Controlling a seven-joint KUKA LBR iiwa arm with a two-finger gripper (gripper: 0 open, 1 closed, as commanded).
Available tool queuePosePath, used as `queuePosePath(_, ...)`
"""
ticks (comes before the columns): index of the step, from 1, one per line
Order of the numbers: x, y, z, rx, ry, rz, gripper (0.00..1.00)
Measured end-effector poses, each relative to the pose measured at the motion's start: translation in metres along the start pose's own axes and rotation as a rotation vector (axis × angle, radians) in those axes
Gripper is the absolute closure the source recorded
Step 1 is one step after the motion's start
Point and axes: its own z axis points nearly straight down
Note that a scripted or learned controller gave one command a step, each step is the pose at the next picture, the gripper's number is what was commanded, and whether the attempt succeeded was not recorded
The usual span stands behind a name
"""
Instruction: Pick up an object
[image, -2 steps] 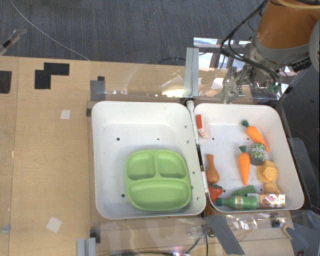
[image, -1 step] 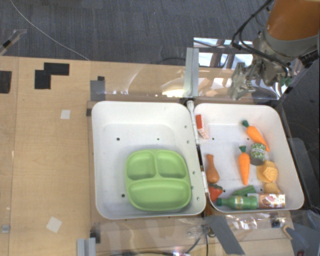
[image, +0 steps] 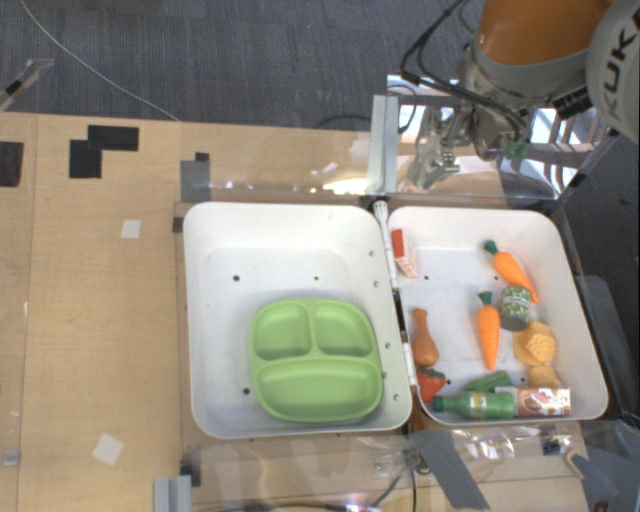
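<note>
While the gripper (image: 432, 165) hangs above the far edge of the right bin (image: 450, 232), whether its jaws are open or shut cannot be told. Toys lie in that bin: one carrot (image: 487, 335) points lengthwise toward the near edge, another carrot (image: 514, 271) slants beside it, and a green bottle (image: 478, 404) lies crosswise along the near wall. A green tray (image: 315, 360) sits in the left bin (image: 215, 300) on the pale wooden bench (image: 90, 330).

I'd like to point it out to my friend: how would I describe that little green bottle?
Look in the right white bin, the one full of toy food. Along its near edge lies the green bottle on its side, just below two carrots. It is the only bottle-shaped thing there, dark green with a pale label.
</note>
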Motion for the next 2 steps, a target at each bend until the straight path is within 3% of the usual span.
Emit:
queuePosePath(1,0.065,0.122,0.050,-0.003,0.009,-0.003,1.00)
queuePosePath(2,0.077,0.058,0.156,0.002,0.015,-0.094,1.00)
